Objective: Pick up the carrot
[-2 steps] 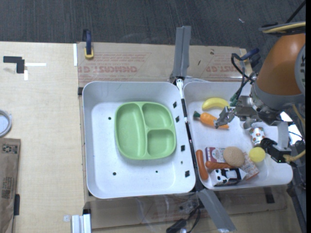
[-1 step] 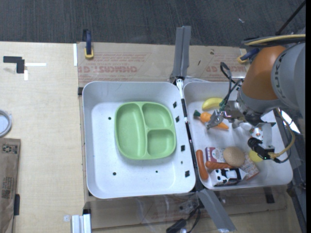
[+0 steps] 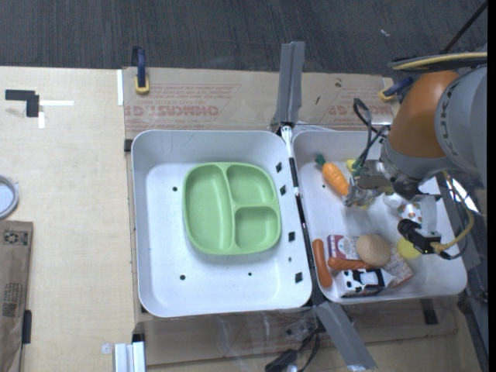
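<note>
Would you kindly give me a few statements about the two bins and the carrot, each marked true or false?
1. The carrot lies in the right bin. True.
2. The green plate sits in the right bin. False: it sits in the left bin.
3. The gripper is beside the carrot, on its right in the camera view. True.
4. The carrot lies on the green plate. False: it lies on the right bin's floor, near its far left corner.
5. A sausage lies near the right bin's left wall. True.
6. The plate has a single undivided well. False: it has three compartments.
</note>
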Controlling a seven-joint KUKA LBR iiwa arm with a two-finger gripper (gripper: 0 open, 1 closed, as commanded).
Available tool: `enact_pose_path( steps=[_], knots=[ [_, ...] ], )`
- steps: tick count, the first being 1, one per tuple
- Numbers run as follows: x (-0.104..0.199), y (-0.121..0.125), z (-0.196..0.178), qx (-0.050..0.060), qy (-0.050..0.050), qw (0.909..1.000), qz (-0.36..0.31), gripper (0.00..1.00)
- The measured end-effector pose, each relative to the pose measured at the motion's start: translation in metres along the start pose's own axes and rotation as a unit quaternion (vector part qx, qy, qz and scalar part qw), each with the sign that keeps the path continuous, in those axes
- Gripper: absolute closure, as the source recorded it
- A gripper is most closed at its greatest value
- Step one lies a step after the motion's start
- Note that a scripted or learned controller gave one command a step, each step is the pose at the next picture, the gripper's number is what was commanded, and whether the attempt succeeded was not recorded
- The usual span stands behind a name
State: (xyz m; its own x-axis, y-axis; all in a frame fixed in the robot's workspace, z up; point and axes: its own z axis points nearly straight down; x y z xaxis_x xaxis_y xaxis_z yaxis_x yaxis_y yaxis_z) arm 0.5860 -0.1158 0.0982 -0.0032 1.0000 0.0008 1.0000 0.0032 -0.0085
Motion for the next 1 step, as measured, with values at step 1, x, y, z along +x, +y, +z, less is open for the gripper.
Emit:
enact_pose_path(
  steps=[1],
  knots=[
    [0.0644, -0.0415, -0.0916, -0.003, -0.001, 0.9992, -0.04, 1.0]
  ],
)
